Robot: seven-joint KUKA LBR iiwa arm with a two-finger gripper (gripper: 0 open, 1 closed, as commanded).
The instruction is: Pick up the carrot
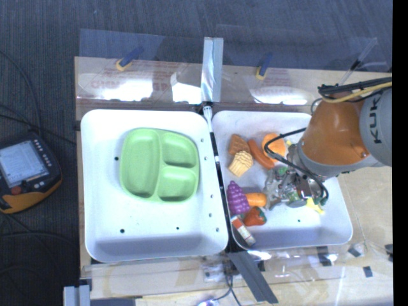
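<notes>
End effector [282, 193] hovering low in right bin [331, 234], grip state unclear, wrist hiding part of toys; carrot [256, 199] lying just beside purple grapes [237, 198]; green tray [159, 164] sitting in left bin [102, 234].

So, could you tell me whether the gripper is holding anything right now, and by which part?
It cannot be told. The gripper is low in the right bin beside the carrot, but nothing visibly sits between its fingers.

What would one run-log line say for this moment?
arm: over right bin | gripper: beside carrot, grip unclear | green tray: left bin
</notes>
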